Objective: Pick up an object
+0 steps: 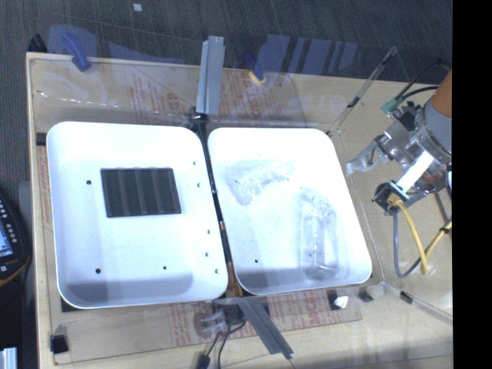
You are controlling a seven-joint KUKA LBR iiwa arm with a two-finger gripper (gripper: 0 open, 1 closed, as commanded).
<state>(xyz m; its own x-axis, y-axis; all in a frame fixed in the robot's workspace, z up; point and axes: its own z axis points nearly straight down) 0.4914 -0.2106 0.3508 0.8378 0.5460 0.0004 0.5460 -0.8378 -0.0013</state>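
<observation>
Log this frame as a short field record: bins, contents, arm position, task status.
left bin: holds a dark ribbed rectangular pad
right bin: holds a clear plastic bottle lying near its right wall, and a crumpled clear item towards the back
arm: outside the bins, to the right of the right bin
gripper fingers: cannot tell
task status: nothing seen held; no pick yet

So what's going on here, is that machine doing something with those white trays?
A grey robot arm sits at the right edge of the bench, off to the side of both trays, and is not touching anything in them. The right shallow white bin holds a clear plastic bottle lying flat and a crumpled clear plastic piece. The left shallow white bin holds a dark ribbed rectangular block. Its job is picking something up; nothing has been lifted yet.
</observation>
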